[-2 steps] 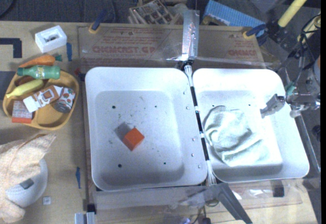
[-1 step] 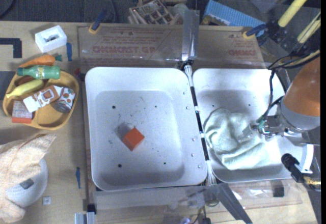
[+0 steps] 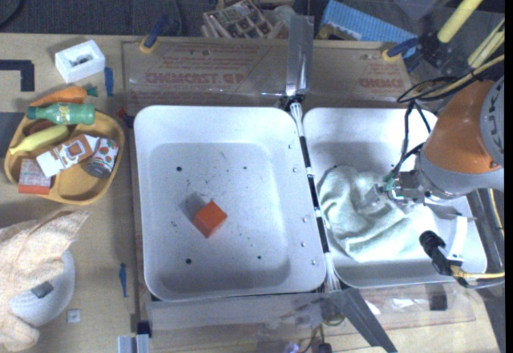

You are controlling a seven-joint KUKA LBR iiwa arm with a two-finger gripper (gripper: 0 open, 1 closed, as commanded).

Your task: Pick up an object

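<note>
One cloth, one orange block.

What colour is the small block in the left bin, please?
Orange block, clear in the camera view.

A yellow bowl sits at the worktop's left edge, holding a green bottle, a banana and what look like small packets. A white box lies just behind it.
</note>
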